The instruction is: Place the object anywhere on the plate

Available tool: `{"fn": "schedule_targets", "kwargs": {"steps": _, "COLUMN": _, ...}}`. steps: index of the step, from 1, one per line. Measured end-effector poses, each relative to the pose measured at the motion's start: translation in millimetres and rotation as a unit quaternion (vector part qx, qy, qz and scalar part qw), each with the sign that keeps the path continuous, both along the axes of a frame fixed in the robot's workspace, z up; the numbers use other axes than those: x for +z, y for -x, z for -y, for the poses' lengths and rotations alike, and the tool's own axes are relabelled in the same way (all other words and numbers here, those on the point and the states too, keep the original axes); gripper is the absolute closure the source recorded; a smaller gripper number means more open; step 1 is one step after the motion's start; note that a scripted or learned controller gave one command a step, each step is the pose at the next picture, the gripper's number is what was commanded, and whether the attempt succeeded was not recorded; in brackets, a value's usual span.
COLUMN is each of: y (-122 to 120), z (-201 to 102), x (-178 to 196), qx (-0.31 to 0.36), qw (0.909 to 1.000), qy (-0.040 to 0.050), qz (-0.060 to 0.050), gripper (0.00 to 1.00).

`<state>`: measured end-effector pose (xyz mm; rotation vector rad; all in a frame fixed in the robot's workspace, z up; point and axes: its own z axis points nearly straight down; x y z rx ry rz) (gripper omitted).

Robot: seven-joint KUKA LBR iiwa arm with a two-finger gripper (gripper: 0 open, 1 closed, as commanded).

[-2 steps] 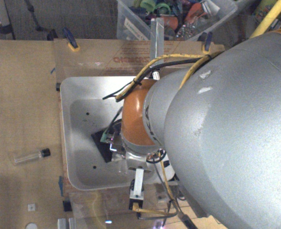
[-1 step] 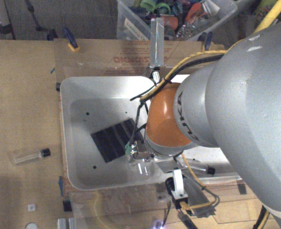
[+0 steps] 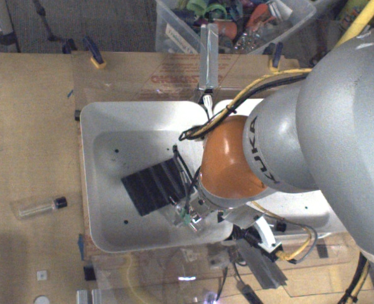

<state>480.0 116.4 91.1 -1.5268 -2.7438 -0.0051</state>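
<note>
Camera view looks down at a slant on the left bin (image 3: 98,170), a shallow white tray, and the task's things are judged from there. A black ridged slab (image 3: 152,185), flat and rectangular, lies tilted on the bin floor, right of the bin's middle; whether it is the plate or the object cannot be told. Its right end runs under the arm (image 3: 301,125).

Just right of the slab, near the bin's lower right corner, the pincer (image 3: 186,217) sits low over the floor, touching or nearly touching the slab's lower right corner. A small glint of clear and green parts shows there, but the wrist hides the tips, so I cannot tell whether it is spread, pressed together or pinching anything.

Above the pincer is the orange band (image 3: 228,163), and beyond it the big grey arm body, which covers most of the right bin (image 3: 295,211). Black and yellow cables (image 3: 238,100) loop over the wrist.

Left of the bin, on the tan worktop (image 3: 28,119), a small clear vial (image 3: 38,206) with a black cap lies on its side, well apart from the bin. Behind the bin, past its far rim, a clear tub (image 3: 238,11) holds a jumble of coloured items.
</note>
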Motion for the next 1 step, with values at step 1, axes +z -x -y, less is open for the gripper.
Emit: {"fn": "schedule_targets", "kwargs": {"steps": 1, "y": 0.5, "z": 42.2, "x": 92.8, "qx": 0.246, "qw": 0.9692, "qy": 0.0016, "qz": 0.001, "gripper": 1.0}}
